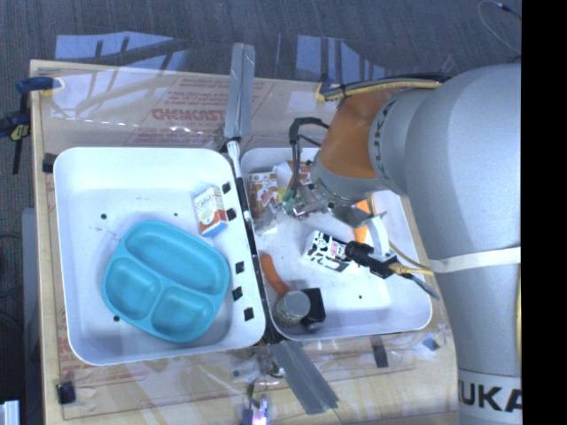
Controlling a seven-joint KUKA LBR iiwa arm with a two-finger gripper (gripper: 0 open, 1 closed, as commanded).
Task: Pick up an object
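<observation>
My gripper (297, 200) reaches down into the back of the right bin (403, 312), among a small printed carton (263, 189) and a clear crinkled wrapper (270, 215). The arm's orange band and wrist cover most of it. In the same bin lie a black-and-white patterned block (329, 250), an orange carrot-like piece (273, 275) by the left wall, a round metal can (293, 307) on a black piece at the front, and an orange-and-white item (370, 228) by the arm.
The left bin (89, 184) holds a teal divided plate (166, 279) and a small orange-and-white carton (209, 211) near the divider. The big grey arm covers the right bin's right side. A metal bar (237, 91) runs back from between the bins.
</observation>
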